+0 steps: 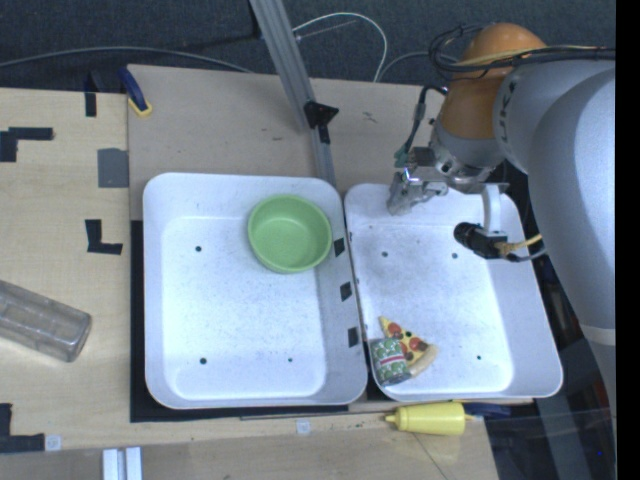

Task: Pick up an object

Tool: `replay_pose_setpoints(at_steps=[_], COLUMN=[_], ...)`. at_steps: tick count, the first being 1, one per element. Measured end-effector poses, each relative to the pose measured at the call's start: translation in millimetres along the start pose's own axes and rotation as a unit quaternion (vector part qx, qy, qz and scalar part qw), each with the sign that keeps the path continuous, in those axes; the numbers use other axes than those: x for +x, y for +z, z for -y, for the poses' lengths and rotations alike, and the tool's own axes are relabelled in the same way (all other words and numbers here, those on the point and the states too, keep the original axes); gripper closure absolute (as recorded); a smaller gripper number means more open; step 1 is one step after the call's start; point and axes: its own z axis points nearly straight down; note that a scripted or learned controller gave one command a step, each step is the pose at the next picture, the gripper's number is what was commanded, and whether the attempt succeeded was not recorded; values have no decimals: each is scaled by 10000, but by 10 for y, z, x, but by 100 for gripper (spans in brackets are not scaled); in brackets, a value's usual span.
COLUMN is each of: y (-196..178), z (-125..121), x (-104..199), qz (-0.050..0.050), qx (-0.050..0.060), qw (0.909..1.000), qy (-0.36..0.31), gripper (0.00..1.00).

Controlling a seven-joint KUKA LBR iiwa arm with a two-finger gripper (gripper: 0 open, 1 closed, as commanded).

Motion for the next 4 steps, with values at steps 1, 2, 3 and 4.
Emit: replay_pose_setpoints(at_steps=[1,2,3,4], y=[-453,-1093,-1042,-869], z=[50,61,297,417], x=[-19,-13,500,1024], qz=[1,2,-7,-7], qx=[-3,-14,31,35], qw=[10000,10000,10000,10000], qy=[1,-4,-20,-23], gripper=[100,100,100,100])
